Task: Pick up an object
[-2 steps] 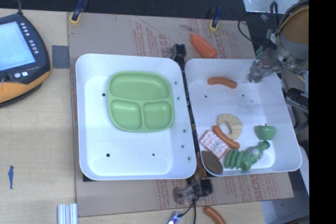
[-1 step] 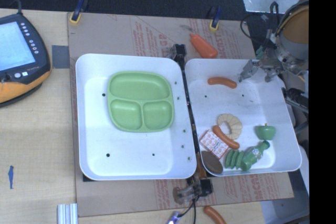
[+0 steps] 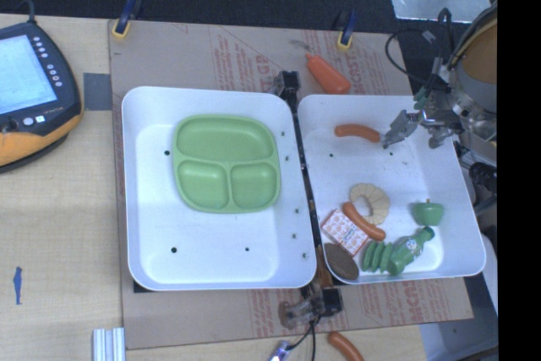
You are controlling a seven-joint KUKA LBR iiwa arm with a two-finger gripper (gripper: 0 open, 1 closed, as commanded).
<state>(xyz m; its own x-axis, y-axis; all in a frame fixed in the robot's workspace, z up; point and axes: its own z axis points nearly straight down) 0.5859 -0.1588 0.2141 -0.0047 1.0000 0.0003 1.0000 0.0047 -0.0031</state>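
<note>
Camera view: slanted look down on both bins.
Gripper (image 3: pixel 416 131): over the upper right part of the right bin (image 3: pixel 448 266); fingers spread apart, nothing between them.
Nearest object: sausage (image 3: pixel 357 132), lying in that bin's upper left area.
Bearing: sausage lies to the view's left of the fingers, near but apart.
Long axis: roughly left-right across the view.
Judgement: a short leftward shift and a descent are needed.

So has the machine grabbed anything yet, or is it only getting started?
Nothing looks picked up yet. The end effector hangs over the upper right of the right bin, beside a sausage lying on the bin floor, with nothing between its fingers. The other toy foods sit clustered in the bin's lower part. Closing on an item and lifting it remain.
</note>
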